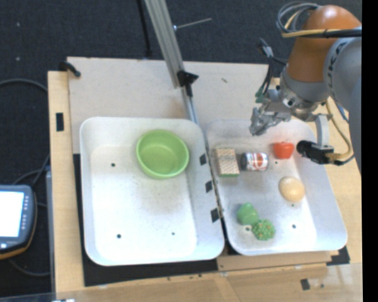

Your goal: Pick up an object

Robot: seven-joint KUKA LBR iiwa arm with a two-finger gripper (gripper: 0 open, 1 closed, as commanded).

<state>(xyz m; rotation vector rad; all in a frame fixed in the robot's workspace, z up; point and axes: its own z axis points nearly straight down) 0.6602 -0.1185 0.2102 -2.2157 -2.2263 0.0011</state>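
My gripper hangs over the far edge of the right bin, with nothing visible between its fingers. Below it in that bin lie a small can with a red label on its side, a tan sponge block to the can's left, and a small red object to its right. A pale yellow egg-shaped object sits nearer the front right. A green round piece and a green broccoli-like piece rest at the front. A green bowl stands in the left bin.
A slanted aluminium post rises from behind the bins near their shared edge. A tablet-like screen sits off the bench at the left. The left bin's front half is bare white floor.
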